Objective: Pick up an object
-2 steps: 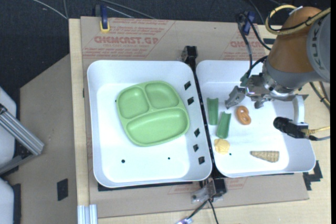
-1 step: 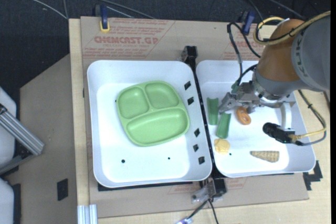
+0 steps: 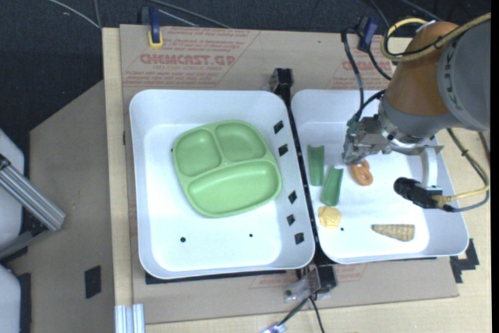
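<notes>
Gripper (image 3: 360, 160) hung low in the right bin (image 3: 437, 246), directly above a small orange piece (image 3: 362, 175) and possibly touching it. Whether it was parted or closed could not be told. Risks noted: the piece was small and rounded, so it might squirt sideways; two green sticks (image 3: 316, 165) (image 3: 333, 185) lay at its nine o'clock, close enough to be nudged. A yellow lump (image 3: 330, 217) sat at seven o'clock, a tan cone (image 3: 394, 231) at five. The wrist hid the bin floor behind the gripper.
</notes>
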`<state>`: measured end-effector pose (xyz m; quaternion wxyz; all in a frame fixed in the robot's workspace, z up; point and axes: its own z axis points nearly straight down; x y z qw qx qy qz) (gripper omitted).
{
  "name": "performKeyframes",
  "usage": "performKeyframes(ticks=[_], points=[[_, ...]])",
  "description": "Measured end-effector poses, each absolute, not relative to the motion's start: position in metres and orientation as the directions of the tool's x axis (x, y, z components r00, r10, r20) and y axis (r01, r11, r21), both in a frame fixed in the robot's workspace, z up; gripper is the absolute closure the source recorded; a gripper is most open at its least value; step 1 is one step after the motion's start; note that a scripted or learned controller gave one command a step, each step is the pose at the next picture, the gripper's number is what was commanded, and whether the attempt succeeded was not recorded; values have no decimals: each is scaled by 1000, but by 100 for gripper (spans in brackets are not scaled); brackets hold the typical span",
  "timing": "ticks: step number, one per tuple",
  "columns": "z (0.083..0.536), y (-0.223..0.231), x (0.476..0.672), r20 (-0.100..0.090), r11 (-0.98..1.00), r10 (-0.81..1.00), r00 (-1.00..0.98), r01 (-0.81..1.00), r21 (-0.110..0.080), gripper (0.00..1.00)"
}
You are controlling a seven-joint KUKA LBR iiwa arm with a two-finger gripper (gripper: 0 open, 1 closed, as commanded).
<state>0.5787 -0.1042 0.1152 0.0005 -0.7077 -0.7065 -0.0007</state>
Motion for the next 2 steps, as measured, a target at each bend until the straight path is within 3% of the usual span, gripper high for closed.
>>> performKeyframes(ticks=[2], points=[[203,-104,577,-1,1,1000,-1,1000,6,100]])
